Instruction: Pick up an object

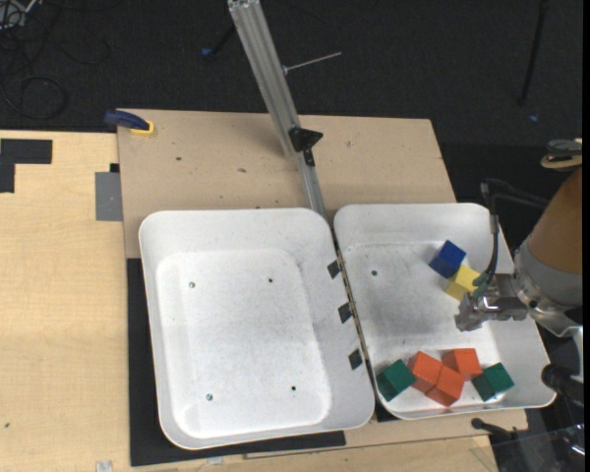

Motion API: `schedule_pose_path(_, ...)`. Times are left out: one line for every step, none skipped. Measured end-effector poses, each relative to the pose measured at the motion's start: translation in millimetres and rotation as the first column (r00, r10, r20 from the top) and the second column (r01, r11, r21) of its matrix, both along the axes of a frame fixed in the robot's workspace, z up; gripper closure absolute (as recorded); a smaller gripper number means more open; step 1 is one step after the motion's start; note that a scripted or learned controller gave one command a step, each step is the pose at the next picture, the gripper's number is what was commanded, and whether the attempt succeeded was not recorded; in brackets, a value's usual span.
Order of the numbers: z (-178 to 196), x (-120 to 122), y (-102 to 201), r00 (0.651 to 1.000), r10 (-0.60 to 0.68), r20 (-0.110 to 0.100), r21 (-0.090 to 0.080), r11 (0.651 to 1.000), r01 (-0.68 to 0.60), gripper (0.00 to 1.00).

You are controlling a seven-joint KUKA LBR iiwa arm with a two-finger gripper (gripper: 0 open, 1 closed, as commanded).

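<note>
Six small matte cubes (441, 374) in smooth white bin (403, 234).

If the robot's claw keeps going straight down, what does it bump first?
Probably the bare floor of the right bin. The gripper hangs just below the yellow block, but depth is hard to judge.

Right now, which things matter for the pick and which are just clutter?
Job:
- gripper, over the right bin
- blue block
- yellow block
- two green blocks
- orange blocks

Lying about:
- left bin
- metal rail
- clamp
</note>
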State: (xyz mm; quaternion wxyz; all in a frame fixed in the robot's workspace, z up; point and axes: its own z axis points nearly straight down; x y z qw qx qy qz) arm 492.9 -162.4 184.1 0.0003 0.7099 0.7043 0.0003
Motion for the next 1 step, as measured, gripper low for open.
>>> schedule_pose_path(52.6,1.1,-1.0,1.000,0.009,0.003,-0.001,1.000,-0.009,1.00)
